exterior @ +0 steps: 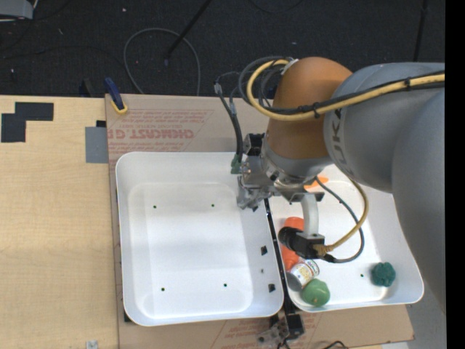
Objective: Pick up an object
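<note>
From my remote seat, the far left was pale wood-grain bench [51, 217] with a few flat black and grey patches. Next to it lay a brown cardboard sheet [167, 126] printed in red, tucked under both bins. The left bin [189, 238] was smooth, glossy white plastic with rounded corners and a shallow wall, its floor marked by a few small dark dots.

The gripper [251, 191] hung over the ridge where the two bins meet, near their back edge. It was a cluster of dull metal and cables under the orange band of the arm [392, 129]. I could not tell whether it was wide or closed, and I saw nothing held in it.

The objects to pick all sat in the right bin [356, 293]. An orange piece [291, 226], smooth and rounded, lay against the bin's left wall. Just in front of it was a small bottle [303, 272] with a pale label, tipped on its side and touching a round green ball [316, 293] at the front rim. Well apart, near the right wall, sat a fuzzy teal ball [383, 273].
</note>
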Action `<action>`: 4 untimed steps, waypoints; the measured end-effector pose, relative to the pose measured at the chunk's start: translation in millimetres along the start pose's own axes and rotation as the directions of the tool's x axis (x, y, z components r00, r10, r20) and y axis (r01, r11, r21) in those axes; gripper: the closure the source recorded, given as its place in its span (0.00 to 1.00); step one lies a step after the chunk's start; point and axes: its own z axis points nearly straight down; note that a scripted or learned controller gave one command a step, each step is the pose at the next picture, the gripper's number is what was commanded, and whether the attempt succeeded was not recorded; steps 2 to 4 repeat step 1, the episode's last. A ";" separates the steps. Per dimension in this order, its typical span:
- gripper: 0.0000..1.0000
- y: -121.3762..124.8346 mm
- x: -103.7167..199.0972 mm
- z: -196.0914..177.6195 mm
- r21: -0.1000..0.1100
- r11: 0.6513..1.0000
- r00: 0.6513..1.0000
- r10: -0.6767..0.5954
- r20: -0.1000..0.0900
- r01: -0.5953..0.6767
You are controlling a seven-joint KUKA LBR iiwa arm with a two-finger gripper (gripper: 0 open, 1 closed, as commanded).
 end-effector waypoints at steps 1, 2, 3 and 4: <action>0.00 0.5 -1.7 -0.6 -0.001 1.000 1.000 0.003 0.000 -0.003; 0.00 0.5 -1.7 -0.6 -0.001 1.000 1.000 0.003 0.000 -0.003; 0.00 0.5 -1.7 -0.6 -0.001 1.000 1.000 0.003 0.000 -0.003; 0.00 0.5 -1.7 -0.6 -0.001 1.000 1.000 0.003 0.000 -0.003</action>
